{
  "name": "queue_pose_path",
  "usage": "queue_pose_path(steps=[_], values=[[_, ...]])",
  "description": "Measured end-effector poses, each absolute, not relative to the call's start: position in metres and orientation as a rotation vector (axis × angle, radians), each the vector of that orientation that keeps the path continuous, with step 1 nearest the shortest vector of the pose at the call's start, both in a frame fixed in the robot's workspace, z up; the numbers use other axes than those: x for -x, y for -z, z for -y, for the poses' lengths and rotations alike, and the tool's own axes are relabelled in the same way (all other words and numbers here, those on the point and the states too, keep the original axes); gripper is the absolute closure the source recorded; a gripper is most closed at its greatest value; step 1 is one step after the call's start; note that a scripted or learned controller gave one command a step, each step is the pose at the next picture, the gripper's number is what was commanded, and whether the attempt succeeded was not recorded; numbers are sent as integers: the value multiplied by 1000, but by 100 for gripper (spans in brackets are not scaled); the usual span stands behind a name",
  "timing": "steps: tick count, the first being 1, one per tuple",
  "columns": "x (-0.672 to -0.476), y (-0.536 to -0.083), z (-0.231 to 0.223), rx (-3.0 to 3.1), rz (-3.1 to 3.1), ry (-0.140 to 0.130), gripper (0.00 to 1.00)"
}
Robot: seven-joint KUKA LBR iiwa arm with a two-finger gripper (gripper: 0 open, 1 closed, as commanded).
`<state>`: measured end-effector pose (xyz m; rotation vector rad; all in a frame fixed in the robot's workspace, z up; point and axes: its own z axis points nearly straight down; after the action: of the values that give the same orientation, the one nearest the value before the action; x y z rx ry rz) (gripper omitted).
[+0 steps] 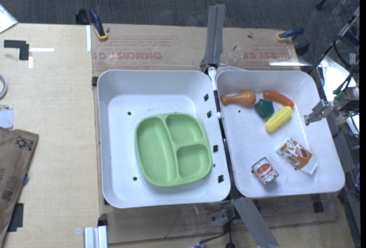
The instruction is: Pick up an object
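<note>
Camera view, looking down at a slant on the bench [51,98].

Two shallow white bins side by side. Left bin [114,127]: one light green divided plate [173,150] with three compartments, lying flat at the middle of the bin floor, nothing visible in its compartments.

Right bin [326,178]: six small items, all resting on the floor.
- Toy drumstick [239,98], orange-brown, near the upper left corner, lying roughly level.
- Orange carrot-like piece [278,98], upper middle, slanting down to the right.
- Dark teal piece [264,107], between the drumstick and the carrot piece, touching or just beside the corn; shape hard to make out.
- Yellow corn cob [278,118], tilted, just below the carrot piece.
- Small white and brown carton [295,155], lower right, lying tilted.
- Small can with a red and white label [265,172], lower middle, on its side, near the carton but apart from it.

Gripper [310,119]: at the right rim of the right bin, reaching in from the right edge of the frame. Metal parts point left toward the corn cob, well short of it. Jaws: cannot tell whether spread or pressed together; too small and cluttered there. Nothing seen between them.

Behind the bins, a clear sheet with reversed red print [143,47], held by blue and yellow clamps [98,27].
</note>
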<state>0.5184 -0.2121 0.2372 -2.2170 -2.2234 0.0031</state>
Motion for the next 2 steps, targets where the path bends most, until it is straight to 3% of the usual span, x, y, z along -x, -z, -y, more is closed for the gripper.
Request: queue_pose_path(steps=[1,2], values=[[-478,-194,221,2313,2122,-3,0],[-481,-109,199,2545,1854,12,0]])
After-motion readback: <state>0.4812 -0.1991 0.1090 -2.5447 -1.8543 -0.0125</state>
